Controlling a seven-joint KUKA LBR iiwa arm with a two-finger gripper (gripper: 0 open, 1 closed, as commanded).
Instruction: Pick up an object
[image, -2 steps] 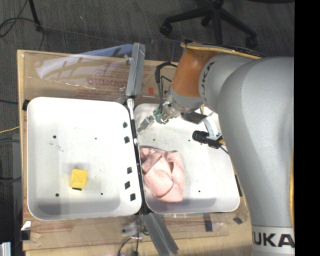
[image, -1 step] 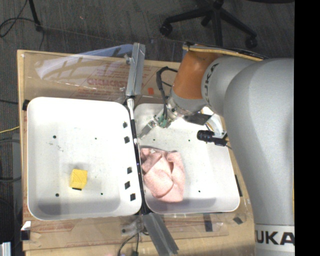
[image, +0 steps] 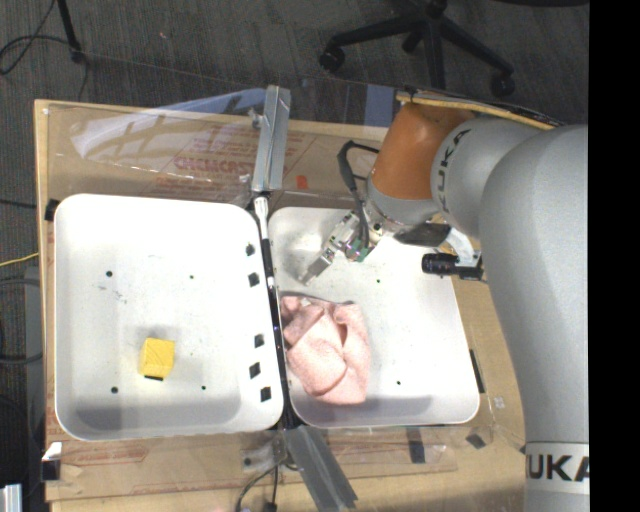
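Observation:
A crumpled pink cloth (image: 325, 350) lies in the right bin (image: 440, 340) against its left wall, towards the front. A small yellow block (image: 157, 358) rests in the front part of the left bin (image: 150, 250). My gripper (image: 318, 266) hangs low over the back left of the right bin, pointing down and to the left, a short way behind the cloth and apart from it. Its fingers look pressed together into one thin prong with nothing between them.
The grey arm with its orange band (image: 415, 150) reaches in over the right bin's back right corner and covers the bench's right side. A metal divider (image: 268, 140) runs between the bins at the back. Clear plastic sheeting (image: 180, 140) lies behind the left bin.

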